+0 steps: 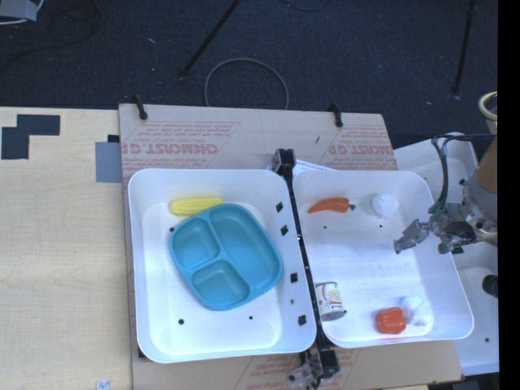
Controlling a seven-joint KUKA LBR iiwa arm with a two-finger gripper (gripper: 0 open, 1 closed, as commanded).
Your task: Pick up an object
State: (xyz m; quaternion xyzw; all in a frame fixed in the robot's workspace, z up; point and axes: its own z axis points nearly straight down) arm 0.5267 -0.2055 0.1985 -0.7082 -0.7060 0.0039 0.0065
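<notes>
Right now I see the gripper (pixel 426 238) at the right edge of the right bin (pixel 357 335), low over its floor near the right wall. 1 grey finger (pixel 410 236) sticks out to the left, the other sits closer to the wrist with a visible gap between them, so I read it as spread apart. Nothing sits between the fingers from what I can make out. The arm (pixel 487 177) enters from the right, mostly cropped, with a black cable looping above it.

Right bin contents, 4 items. White crumpled object (pixel 385 205), up and left of the gripper, apart from it. Orange carrot-shaped toy (pixel 329 205), further left along the top, lying roughly horizontal. Orange-red block (pixel 391 321) near the bottom right corner, with a small white bit touching its right side; I can't tell what that bit is. Small can (pixel 329 301), lying on its side at the bottom left, just beside the divider.

Left bin (pixel 154 323): blue 3-compartment plate (pixel 225 255), tilted diagonally. Yellow corn cob toy (pixel 196 205) at its upper left, touching or nearly touching the plate rim.

Both bins sit on a cardboard sheet (pixel 244 140) on the bench.
</notes>
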